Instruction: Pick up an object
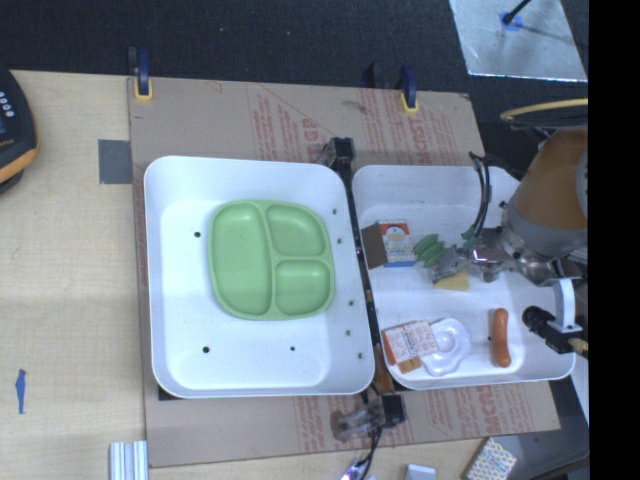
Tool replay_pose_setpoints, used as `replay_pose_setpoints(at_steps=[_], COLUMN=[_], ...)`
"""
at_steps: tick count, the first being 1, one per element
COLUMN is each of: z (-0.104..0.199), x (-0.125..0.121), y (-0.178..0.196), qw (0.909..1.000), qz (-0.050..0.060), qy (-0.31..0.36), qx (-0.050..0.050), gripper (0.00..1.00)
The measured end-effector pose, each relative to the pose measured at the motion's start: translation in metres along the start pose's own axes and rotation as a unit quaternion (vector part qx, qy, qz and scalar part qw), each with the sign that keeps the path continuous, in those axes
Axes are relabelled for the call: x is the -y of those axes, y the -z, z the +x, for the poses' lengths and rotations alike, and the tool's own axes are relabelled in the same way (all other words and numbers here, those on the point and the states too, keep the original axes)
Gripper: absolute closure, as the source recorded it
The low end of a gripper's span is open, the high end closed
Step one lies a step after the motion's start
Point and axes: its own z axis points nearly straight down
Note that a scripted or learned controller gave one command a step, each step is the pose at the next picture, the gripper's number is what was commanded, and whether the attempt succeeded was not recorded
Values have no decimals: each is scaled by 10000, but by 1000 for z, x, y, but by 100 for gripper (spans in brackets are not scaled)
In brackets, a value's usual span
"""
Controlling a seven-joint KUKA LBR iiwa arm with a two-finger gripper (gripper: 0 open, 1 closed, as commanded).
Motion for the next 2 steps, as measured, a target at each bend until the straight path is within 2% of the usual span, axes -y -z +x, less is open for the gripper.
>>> replay_pose_setpoints(at_steps=[1,2], z=[27,-19], x=[-67,-92], y=[5,12], qw=[10000,10000], qz=[-54,-47], qy=[40,8], qx=[-6,5], gripper=[0,0])
